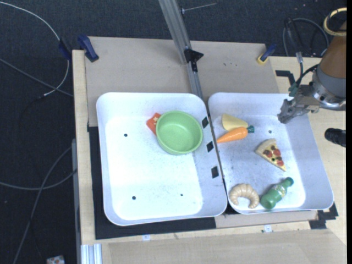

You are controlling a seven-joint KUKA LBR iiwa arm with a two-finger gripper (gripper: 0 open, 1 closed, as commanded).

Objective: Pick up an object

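Observation:
My gripper [287, 113] hangs over the far right part of the right bin [308, 164], with nothing visible between its fingers. Below and left of it lie a pizza slice [270, 153], an orange carrot [234, 135] and a yellow wedge [233, 121]. A croissant [245, 194] and a green bottle [275, 194] lie near the bin's front wall. In the left bin [126, 175] a green bowl [178, 132] sits against a small red-orange object [152, 122].
A slanted metal pole [179, 32] crosses the bench behind the bins. Blue and yellow clamps [87, 48] sit at the board's far corners. Cables [300, 32] hang near the arm at the right.

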